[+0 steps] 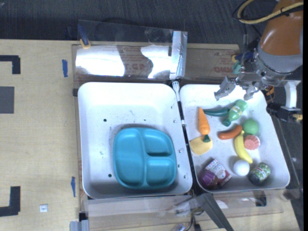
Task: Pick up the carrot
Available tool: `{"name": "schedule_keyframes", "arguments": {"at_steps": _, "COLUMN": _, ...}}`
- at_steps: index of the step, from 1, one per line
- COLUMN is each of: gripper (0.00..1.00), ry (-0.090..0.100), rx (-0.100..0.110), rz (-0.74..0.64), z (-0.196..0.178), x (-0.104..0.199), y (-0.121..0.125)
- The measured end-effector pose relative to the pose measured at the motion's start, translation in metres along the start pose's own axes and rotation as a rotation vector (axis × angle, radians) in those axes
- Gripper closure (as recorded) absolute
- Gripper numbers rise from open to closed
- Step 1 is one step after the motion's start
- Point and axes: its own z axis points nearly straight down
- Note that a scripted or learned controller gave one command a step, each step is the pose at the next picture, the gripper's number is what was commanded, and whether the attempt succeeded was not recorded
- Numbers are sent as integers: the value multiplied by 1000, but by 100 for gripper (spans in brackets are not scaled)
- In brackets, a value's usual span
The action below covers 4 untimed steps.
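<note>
The gripper [237, 90] hung wide open, holding nothing, over the right bin's [281, 177] far edge. The carrot [204, 121] lay near the bin's left wall, touching a yellow wedge [200, 145]. No writing on the can [260, 173] was legible.

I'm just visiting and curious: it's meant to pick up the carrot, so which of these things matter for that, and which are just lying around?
Part of the job:
carrot, in the right bin
gripper, above that bin's far end

Just lying about:
blue tray in the left bin
banana
white egg
green bottle
</note>
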Motion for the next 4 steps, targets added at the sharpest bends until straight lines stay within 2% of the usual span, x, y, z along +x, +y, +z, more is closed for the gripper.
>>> {"name": "schedule_keyframes", "arguments": {"at_steps": 1, "gripper": 0, "ry": 0, "rx": 5, "rz": 27, "z": 77, "x": 40, "y": 10}}
{"name": "schedule_keyframes", "arguments": {"at_steps": 2, "gripper": 0, "ry": 0, "rx": 1, "rz": -49, "z": 74, "x": 25, "y": 7}}
{"name": "schedule_keyframes", "arguments": {"at_steps": 3, "gripper": 0, "ry": -4, "rx": -19, "rz": -144, "z": 155, "x": 1, "y": 24}}
{"name": "schedule_keyframes", "arguments": {"at_steps": 4, "gripper": 100, "ry": -4, "rx": -23, "rz": -142, "z": 145, "x": 1, "y": 25}}
